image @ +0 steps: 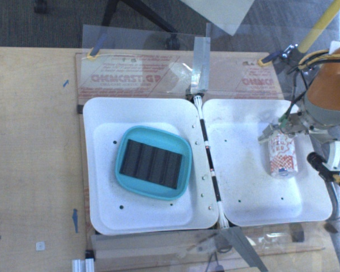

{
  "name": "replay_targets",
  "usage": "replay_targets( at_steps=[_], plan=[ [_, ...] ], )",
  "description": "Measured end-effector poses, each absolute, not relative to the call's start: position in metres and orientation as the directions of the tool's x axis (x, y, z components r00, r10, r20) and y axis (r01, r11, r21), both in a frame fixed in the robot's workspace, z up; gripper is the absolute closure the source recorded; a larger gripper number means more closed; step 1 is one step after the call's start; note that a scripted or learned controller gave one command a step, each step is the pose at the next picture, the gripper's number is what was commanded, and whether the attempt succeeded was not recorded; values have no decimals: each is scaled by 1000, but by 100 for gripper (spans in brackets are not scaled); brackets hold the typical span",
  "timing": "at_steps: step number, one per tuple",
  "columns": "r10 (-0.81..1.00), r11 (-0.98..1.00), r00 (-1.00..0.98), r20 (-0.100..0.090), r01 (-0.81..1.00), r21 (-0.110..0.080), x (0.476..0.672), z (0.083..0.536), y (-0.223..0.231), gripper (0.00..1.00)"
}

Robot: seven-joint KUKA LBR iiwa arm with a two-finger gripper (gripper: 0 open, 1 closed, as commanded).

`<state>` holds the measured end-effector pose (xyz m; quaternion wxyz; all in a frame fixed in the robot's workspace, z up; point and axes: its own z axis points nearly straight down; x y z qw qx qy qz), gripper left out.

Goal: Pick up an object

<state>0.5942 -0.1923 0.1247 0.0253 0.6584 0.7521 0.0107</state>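
A white packet with a red pattern (283, 156) lies in the right bin (243, 203), near its right side, long axis running front to back. My gripper (283, 129) hangs right over the packet's far end, and from this angle it hides where the two meet. The grey arm with its orange band (328, 89) comes in from the right above it. A teal tray with a black ridged insert (153, 162) sits in the middle of the left bin (102, 208).
A ridge (208, 157) divides the two bins. Clear plastic sheets (158, 75) lie behind them. Cables and a yellow bar (323, 21) crowd the back right, and a black part (320, 166) juts over the right bin's rim.
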Motion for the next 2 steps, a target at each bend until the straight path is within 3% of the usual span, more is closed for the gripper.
replay_targets(
  at_steps=[2],
  plan=[
    [989, 144, -143, -27, 988, 52, 595, 124, -194, 0]
  ],
)
